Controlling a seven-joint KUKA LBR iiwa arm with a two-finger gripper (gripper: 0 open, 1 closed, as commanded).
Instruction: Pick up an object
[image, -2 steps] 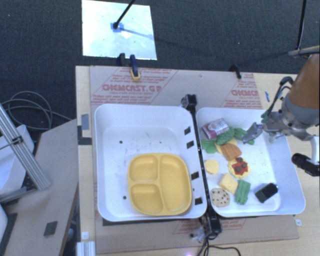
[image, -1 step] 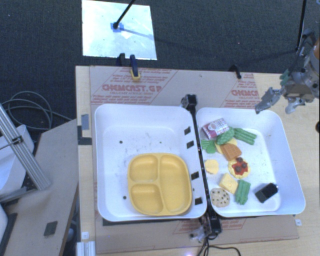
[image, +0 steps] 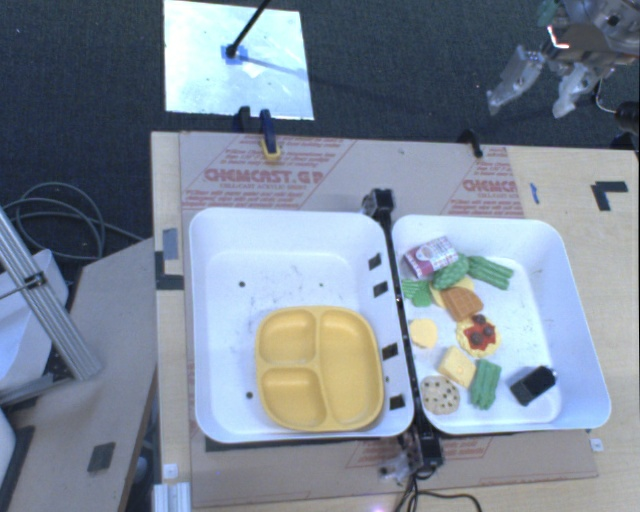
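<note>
Claw (image: 540, 85) sits top right of the camera view, high above the table (image: 300, 180) and well clear of both bins. Two pale fingers (image: 508, 88) are spread apart w/ nothing between them, so I'm open and carrying nothing.

Everything I could grab is in the right bin (image: 575, 300): a pink packet (image: 430, 257) near the top left corner, green bean pieces (image: 490, 271) beside it, an orange-brown piece (image: 463, 301), a red-topped piece (image: 480, 335), a pale yellow disc (image: 424, 333), a yellow block (image: 459, 367), a cookie (image: 439, 395), another green piece (image: 486, 383), and a black block (image: 532, 384) near the bottom right. Left bin (image: 215, 300) holds a yellow divided tray (image: 320, 365).

Risks, as I judge them:
- Most items are clumped, touching or overlapping around the centre-left. Coming down there, I'd prob. land a finger on a neighbour and push stuff instead of closing on one piece.
- Flat pieces (disc, cookie) lie low, so my fingers may slide over them w/o getting an edge.
- Packet and cookie sit close to the divider (image: 395, 300) btwn bins; a finger could hit that wall.
- Black block stands apart from the rest, so it looks the safest target, but it's near the bin's far corner, so a slightly off approach could clip the rim.
</note>
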